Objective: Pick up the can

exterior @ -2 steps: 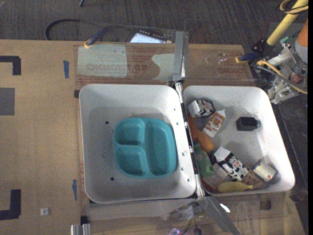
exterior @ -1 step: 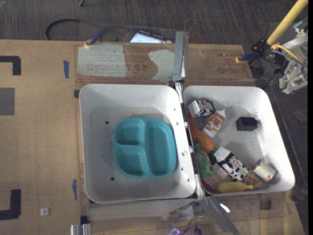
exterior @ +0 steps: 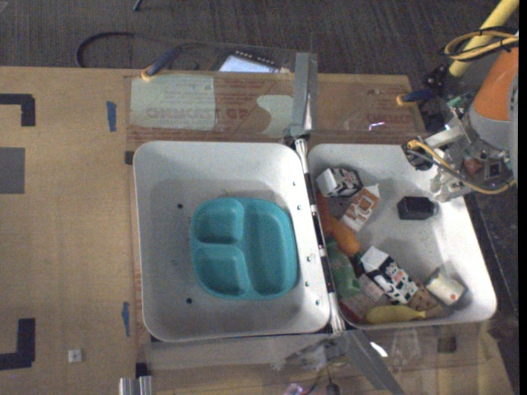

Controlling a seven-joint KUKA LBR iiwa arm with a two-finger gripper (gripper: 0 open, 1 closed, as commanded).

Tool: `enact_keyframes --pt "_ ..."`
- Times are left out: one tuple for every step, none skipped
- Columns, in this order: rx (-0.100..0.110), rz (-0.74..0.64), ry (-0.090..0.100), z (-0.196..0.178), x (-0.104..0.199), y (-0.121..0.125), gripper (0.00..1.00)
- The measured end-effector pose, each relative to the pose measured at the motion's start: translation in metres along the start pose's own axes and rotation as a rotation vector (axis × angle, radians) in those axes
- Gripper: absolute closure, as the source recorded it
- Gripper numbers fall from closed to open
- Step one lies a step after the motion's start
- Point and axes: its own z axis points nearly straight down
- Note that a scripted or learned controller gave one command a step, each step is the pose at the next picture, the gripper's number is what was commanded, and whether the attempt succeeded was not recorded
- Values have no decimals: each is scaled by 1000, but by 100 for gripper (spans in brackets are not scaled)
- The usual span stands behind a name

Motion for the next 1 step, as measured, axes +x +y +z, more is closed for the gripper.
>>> enact_keyframes --pt "-3 -49 3 -35 13 16 100"
